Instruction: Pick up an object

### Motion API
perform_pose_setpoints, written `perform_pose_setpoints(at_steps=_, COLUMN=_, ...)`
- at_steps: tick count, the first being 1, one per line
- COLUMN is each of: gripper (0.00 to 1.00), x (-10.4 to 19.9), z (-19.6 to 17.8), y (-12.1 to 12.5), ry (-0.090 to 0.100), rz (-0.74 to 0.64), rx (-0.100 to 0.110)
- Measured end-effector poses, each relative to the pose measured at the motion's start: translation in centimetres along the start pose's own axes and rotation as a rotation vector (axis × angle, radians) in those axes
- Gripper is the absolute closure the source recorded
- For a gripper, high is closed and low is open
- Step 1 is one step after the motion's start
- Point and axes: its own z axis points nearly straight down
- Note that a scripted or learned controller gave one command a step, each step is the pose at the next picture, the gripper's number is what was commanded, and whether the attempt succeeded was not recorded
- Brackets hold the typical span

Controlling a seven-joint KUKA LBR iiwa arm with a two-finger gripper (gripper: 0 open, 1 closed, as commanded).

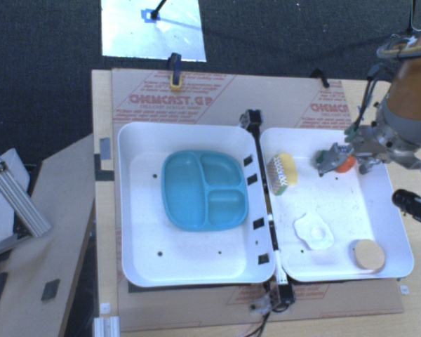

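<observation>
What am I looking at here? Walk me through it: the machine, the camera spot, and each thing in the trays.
This is one picture from a camera fixed above a workbench, looking down at a slant. The grey and orange shape at the right is a robot arm, and at its end sits a gripper, a two-finger claw for picking things up. On the bench lie two shallow white trays side by side. The left tray holds a blue divided plate. The right tray holds a yellow sponge near its left wall, a white fried-egg toy, a round tan cookie-like disc near the front corner, and a small orange object right beside the gripper. The picture does not settle whether the gripper is holding that orange object or just hanging next to it.
</observation>
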Motion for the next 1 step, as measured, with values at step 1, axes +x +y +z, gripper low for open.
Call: perform_pose_setpoints(at_steps=1, gripper=0.0, x=0.01, z=-0.54, y=0.18, ry=-0.001, rz=-0.002, rx=-0.01)
